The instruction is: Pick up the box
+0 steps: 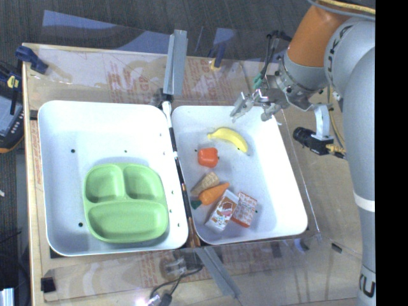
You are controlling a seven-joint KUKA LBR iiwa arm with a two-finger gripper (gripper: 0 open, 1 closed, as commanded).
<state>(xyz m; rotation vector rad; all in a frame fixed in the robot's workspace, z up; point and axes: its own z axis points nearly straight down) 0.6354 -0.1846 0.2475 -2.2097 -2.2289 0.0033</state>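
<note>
**Pincer poised over the right bin's far edge, boxes untouched at the near end**

Camera view: A wooden tabletop carries two shallow white bins side by side. The left bin holds a green divided plate with three compartments, lying in its near half. The right bin holds several small items. A yellow banana lies near its far end, and a red-orange pepper-like piece sits just beside it, toward the bin's left wall. Nearer the camera, a tan wedge and an orange carrot lie together, touching or nearly so, close to the left wall.

The task's thing sits at the near end of the right bin: a white and red box lies tilted, and a second, redder box rests against its right side. Both lie flat on the bin floor, just to the right of the carrot.

The grey arm with its orange band reaches in from the right. Its pincer hangs over the far edge of the right bin, above and beyond the banana, well apart from the boxes. Its two fingers are spread apart with nothing between them.
</note>
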